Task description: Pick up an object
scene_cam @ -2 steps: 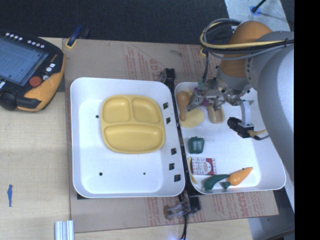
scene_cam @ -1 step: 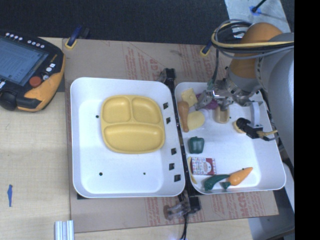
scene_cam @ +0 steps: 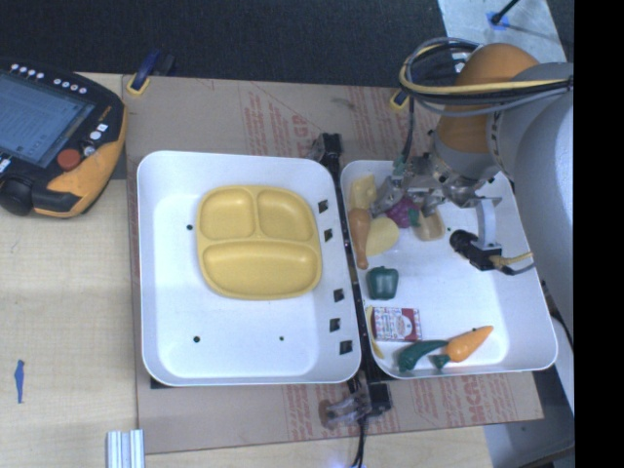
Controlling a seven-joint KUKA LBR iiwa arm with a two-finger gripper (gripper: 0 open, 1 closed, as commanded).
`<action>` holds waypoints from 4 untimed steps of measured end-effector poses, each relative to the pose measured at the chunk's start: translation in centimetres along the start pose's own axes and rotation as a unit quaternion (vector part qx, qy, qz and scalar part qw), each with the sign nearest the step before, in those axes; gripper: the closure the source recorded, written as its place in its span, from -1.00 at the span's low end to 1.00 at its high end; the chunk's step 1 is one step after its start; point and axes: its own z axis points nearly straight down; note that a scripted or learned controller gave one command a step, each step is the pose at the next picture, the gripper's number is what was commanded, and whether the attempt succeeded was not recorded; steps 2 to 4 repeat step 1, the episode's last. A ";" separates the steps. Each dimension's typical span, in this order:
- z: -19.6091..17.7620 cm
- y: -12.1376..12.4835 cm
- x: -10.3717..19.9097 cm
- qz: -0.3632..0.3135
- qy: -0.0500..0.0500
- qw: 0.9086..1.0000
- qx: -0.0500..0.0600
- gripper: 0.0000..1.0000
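White plastic, two shallow bins side by side on your bench. Contents as you see them from the overhead camera:

Left bin (scene_cam: 161, 261): one yellow divided plate (scene_cam: 259, 241) with three compartments, lying flat toward the bin's upper middle.

Right bin (scene_cam: 517, 310), far end: a cluster of small toy foods beneath the arm's wrist: a pale yellow piece (scene_cam: 382, 238), a slim orange-tan piece (scene_cam: 360, 234) along the left wall, a cream piece (scene_cam: 363, 193) in the far left corner, a purple item (scene_cam: 402, 209) and a tan lump (scene_cam: 428, 226). They lie close together, several touching.

Right bin, middle: a green pepper (scene_cam: 381, 282), standing apart from the cluster.

Right bin, near end: a small red-and-white packet (scene_cam: 394, 324), then an orange carrot (scene_cam: 468, 342) with a dark green top, beside a green item (scene_cam: 413, 356) at the near wall.

Gripper (scene_cam: 414, 195): low over the far-end cluster, right at the purple item. You cannot tell from this angle how its end stands, nor whether anything is gripped.

Arm (scene_cam: 531, 135): grey, orange band (scene_cam: 487, 76) above the wrist, cables looped around it, reaching in from the right.

Bench, far left: a handheld control pendant (scene_cam: 54, 139) with a screen, well apart from both bins.
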 end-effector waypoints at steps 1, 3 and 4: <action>-1.4 0.2 -0.2 -0.002 -0.001 1.000 -0.004 1.00; -1.4 0.2 -0.2 -0.002 -0.001 1.000 -0.004 1.00; -1.4 0.2 -0.2 -0.002 -0.001 1.000 -0.004 1.00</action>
